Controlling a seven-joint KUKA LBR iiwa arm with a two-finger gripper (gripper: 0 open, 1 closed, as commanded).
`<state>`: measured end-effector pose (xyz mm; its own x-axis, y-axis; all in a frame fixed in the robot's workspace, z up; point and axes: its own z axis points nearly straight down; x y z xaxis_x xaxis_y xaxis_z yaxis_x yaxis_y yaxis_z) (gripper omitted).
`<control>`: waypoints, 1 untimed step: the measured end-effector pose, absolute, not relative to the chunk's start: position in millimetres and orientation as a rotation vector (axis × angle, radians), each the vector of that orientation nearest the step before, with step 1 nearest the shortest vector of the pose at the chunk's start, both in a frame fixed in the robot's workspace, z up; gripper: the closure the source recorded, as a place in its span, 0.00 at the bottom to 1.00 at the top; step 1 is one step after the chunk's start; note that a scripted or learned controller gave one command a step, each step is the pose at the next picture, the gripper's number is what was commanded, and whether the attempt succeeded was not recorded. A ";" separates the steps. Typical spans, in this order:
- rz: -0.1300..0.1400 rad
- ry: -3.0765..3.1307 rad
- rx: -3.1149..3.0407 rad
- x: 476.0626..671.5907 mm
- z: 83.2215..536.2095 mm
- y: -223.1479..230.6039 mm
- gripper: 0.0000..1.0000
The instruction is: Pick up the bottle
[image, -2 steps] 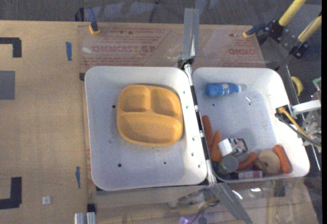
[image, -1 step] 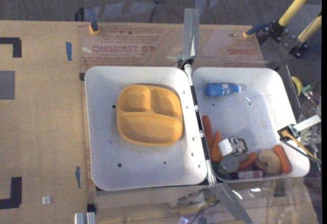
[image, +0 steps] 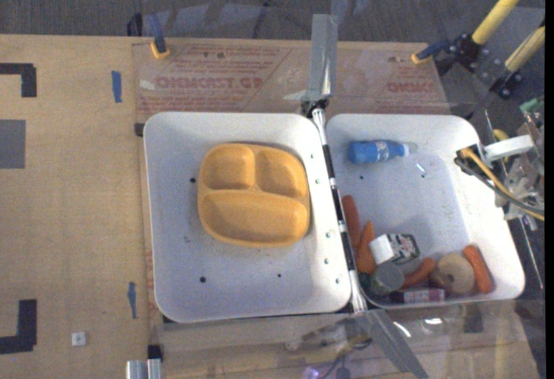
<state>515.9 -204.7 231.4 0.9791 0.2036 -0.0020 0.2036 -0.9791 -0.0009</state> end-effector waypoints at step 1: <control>0.006 -0.327 -3.123 516.6 240.8 -203.5 1.00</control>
